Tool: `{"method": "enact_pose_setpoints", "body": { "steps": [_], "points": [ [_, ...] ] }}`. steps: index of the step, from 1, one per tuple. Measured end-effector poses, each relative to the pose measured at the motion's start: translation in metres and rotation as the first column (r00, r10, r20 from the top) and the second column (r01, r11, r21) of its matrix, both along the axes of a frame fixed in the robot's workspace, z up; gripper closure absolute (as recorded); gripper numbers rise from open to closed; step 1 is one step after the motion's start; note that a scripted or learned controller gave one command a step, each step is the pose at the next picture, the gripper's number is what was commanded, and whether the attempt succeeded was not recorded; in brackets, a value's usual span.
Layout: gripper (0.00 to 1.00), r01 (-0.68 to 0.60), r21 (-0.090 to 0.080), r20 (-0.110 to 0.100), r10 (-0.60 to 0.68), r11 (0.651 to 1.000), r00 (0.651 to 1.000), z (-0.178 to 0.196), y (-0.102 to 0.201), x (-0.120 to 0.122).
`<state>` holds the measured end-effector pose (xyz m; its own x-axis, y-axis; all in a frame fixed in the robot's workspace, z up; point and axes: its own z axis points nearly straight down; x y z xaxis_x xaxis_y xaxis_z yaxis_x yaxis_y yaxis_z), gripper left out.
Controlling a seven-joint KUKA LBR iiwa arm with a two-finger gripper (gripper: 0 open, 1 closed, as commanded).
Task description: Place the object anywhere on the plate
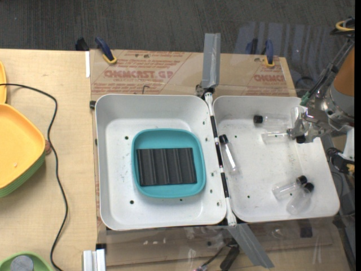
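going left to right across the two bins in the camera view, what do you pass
teal plate with its dark ribbed insert → clear vial by the divider → black-capped vial near the top → two black-capped vials low in the right bin → gripper

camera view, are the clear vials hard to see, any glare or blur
Camera view: light is even and soft, no harsh glare; the clear vials nearly vanish against the white right bin, their black caps showing best; the teal plate is sharp; the pincer looks slightly blurred.
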<state>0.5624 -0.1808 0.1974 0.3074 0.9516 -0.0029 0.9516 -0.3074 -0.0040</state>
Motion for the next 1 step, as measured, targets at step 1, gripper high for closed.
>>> {"method": "enact_pose_setpoints", "body": {
  "steps": [1],
  "points": [
    [0.00,0.001,0.000,0.000,-0.001,1.000,1.000,0.0002,-0.0001,0.0001]
  ]
}}
